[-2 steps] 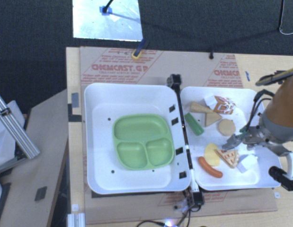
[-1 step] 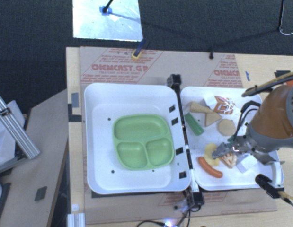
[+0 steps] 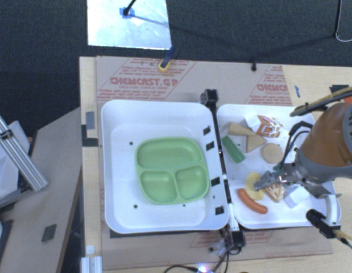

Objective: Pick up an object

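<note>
We looked down on two shallow white bins set side by side on a cardboard-lined bench. The left bin held a green three-compartment plate near its centre. The right bin carried the scattered play food: a green stick at about ten o'clock, a tan wedge and a red-and-white packet toward twelve, a round tan biscuit near the middle, and a red sausage at seven o'clock, touching a yellow piece just above it. The grey arm, orange-banded, came in from three o'clock. Its gripper sat low over the bin's lower middle, just beside a toast-like slice at its five o'clock. We could not tell how far the fingers were parted, nor whether anything lay between them; the slice seemed to rest on the bin floor beneath the tips.
</note>
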Robot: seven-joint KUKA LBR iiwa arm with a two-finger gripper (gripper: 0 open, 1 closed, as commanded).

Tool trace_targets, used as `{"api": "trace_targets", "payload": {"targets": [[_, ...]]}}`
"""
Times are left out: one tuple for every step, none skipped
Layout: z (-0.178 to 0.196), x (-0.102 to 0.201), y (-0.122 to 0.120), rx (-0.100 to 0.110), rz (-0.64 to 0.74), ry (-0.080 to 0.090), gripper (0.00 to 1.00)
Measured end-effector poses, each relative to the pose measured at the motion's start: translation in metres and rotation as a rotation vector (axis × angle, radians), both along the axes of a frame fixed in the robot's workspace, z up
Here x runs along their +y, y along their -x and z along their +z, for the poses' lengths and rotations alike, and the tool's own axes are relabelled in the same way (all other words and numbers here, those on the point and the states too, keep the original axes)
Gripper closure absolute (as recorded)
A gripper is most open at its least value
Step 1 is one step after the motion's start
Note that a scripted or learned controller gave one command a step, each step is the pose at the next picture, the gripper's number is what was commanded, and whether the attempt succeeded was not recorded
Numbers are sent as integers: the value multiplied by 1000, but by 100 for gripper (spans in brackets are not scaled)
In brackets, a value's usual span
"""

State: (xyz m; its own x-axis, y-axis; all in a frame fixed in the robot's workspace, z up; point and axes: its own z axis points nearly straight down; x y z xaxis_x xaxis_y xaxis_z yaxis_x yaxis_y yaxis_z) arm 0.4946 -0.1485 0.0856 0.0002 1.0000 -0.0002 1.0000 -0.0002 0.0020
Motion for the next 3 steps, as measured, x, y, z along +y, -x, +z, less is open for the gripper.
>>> {"api": "trace_targets", "payload": {"targets": [[10, 0, -1, -3, 0, 1, 100], [56, 0, 4, -3, 3, 1, 100], [99, 0, 0, -4, 5, 2, 100]]}}
